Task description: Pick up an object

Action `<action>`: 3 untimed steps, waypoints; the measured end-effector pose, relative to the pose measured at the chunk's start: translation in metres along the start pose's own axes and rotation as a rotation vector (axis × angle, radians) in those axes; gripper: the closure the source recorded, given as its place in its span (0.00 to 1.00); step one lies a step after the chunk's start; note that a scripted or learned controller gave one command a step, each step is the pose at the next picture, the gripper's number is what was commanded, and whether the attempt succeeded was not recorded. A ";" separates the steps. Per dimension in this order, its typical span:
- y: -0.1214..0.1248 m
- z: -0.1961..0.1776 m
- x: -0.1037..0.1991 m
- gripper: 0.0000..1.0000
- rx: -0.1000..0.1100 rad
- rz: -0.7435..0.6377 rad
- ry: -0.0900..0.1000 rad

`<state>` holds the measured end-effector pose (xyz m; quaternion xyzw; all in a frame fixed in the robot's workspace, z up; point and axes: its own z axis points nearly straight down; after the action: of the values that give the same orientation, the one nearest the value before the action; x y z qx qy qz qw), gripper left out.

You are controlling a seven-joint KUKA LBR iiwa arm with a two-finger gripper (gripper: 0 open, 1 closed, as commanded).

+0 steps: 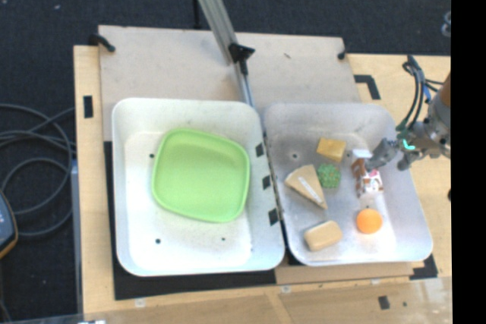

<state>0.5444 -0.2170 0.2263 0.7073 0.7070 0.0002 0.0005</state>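
My gripper [380,155] reaches in from the right edge, over the upper right part of the right bin [410,231]. Just below and left of it lies a small red and white object [369,180]. In the same bin are a yellow block [331,148], a small green piece [329,176], a cream wedge [305,184], a tan block [323,235] and an orange ball [369,220]. Nothing is visibly lifted off the bin floor.
The left bin [137,239] holds a light green square plate [201,174]. A grey metal rail [213,4] runs from the top down to the gap between the bins. Cables hang beside the arm's wrist [425,129] at the right.
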 end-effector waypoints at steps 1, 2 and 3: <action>0.000 0.000 0.000 0.00 0.000 0.000 0.000; -0.007 0.061 -0.001 0.00 0.006 0.001 0.001; -0.006 0.103 -0.005 0.00 0.004 0.000 0.001</action>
<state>0.5382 -0.2217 0.1231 0.7074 0.7068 -0.0010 -0.0012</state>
